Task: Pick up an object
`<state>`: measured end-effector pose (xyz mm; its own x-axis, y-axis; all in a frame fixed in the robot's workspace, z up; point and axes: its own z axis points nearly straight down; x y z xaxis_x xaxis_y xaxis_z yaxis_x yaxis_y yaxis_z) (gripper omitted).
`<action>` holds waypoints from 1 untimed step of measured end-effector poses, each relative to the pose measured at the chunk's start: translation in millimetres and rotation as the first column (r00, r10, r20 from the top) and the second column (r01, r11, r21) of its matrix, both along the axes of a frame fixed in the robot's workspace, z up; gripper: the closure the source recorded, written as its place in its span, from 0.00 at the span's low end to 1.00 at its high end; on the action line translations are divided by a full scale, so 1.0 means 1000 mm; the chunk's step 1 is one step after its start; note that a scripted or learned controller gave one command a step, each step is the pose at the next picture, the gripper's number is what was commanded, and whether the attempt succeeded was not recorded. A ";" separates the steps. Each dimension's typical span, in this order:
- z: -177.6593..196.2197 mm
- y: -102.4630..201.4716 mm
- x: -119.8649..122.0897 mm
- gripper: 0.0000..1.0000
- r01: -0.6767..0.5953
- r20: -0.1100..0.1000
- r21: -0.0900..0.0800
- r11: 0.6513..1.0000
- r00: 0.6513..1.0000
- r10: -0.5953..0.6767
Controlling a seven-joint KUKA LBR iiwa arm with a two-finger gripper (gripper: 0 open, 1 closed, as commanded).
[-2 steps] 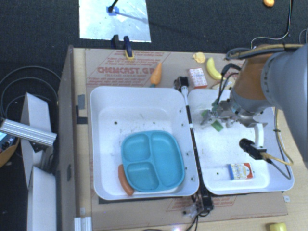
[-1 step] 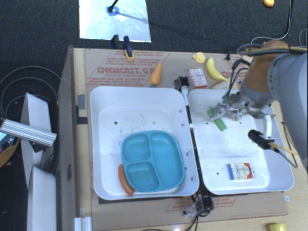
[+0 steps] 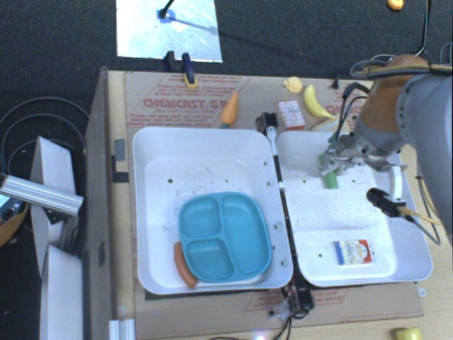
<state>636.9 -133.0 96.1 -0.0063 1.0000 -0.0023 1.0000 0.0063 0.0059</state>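
Currently, nearest first: a blue divided plate (image 3: pixel 225 236) is sitting in the near half of the left bin (image 3: pixel 152 190), taking up most of that end. An orange sausage (image 3: pixel 184 264) is lying just beside the plate's near-left corner, touching or nearly touching its rim.

Right of the plate, past the black divider and about level with the plate's near edge, a white card (image 3: pixel 352 251) with red and blue print is lying flat in the right bin (image 3: pixel 417 261).

Further back, right of the plate and beyond its far edge, the arm (image 3: pixel 425 119) is reaching in and the gripper (image 3: pixel 330 168) is hanging over the right bin. A green piece (image 3: pixel 330 181) is sitting right at the gripper tip, on or just above the bin floor, can't tell which. Also can't tell how far the pincer is open or whether it's actually gripping the green piece; too small and blurred.

Beyond the plate, on the cardboard behind the bins: a carrot (image 3: pixel 228 110) is lying straight back from the plate, with a pink box (image 3: pixel 291 114) and a banana (image 3: pixel 315 103) lying off to its right.

Farthest from the plate: a blue clamp (image 3: pixel 187 66) is standing at the board's far edge, a silver sheet (image 3: pixel 168 20) is lying behind it, and a small orange ball (image 3: pixel 395 3) is sitting far back to the right.
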 end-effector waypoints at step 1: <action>0.094 0.071 -0.014 1.00 -0.004 0.002 0.004 1.000 1.000 0.004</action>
